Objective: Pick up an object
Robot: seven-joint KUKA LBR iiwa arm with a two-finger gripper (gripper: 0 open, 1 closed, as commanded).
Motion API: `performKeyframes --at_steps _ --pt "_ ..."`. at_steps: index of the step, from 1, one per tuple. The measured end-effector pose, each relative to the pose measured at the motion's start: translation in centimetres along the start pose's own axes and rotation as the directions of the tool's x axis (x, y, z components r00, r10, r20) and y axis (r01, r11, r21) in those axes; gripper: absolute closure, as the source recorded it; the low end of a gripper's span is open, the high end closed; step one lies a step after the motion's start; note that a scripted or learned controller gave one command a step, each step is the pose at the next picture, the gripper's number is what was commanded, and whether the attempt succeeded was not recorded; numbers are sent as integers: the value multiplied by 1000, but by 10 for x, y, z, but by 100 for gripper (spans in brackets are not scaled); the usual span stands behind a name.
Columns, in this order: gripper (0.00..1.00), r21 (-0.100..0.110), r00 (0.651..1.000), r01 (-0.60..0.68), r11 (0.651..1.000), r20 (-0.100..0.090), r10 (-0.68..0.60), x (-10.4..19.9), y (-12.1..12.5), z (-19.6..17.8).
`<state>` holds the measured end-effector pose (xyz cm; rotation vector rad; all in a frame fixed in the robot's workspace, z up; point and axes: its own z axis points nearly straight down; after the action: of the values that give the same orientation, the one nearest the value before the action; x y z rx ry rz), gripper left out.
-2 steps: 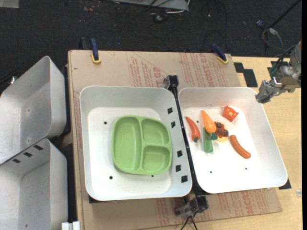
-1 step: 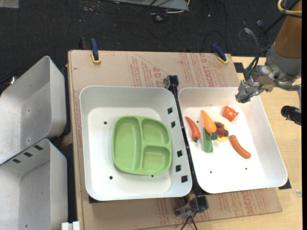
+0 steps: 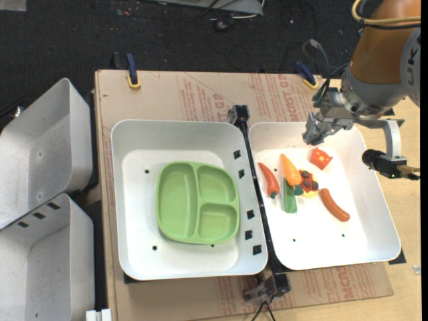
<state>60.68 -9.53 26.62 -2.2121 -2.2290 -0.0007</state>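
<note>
Hovering over the upper part of the right bin [image 3: 384, 236], the claw [image 3: 314, 136] points down and to the left from a grey arm [image 3: 374, 79] with an orange band that comes in from the right edge. Whether it is wide or narrow cannot be told from this angle, and nothing can be seen held in it.

Several small toy foods lie in the right bin below the claw. A red block [image 3: 321, 158] sits nearest, just down and to the right of the claw. An orange carrot [image 3: 290, 169] lies near the middle of the bin, with a red chili pepper [image 3: 269, 178] to its left. A green piece [image 3: 289, 198] lies below the carrot, and a small cluster of dark and yellow bits [image 3: 307, 182] rests just beside it. An orange-red sausage [image 3: 334, 204] lies at a slant to the lower right of the cluster.

In the left bin [image 3: 134, 139] sits a light green divided tray [image 3: 198, 202] with three compartments. Both bins rest side by side on a brown board [image 3: 200, 92].
</note>
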Motion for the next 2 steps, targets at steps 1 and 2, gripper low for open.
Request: performKeyframes --at_steps 1,2 --pt "100 1 1000 0 1000 0 0 53 0 7" --pt "100 -2 1000 0 1000 0 0 103 15 6"
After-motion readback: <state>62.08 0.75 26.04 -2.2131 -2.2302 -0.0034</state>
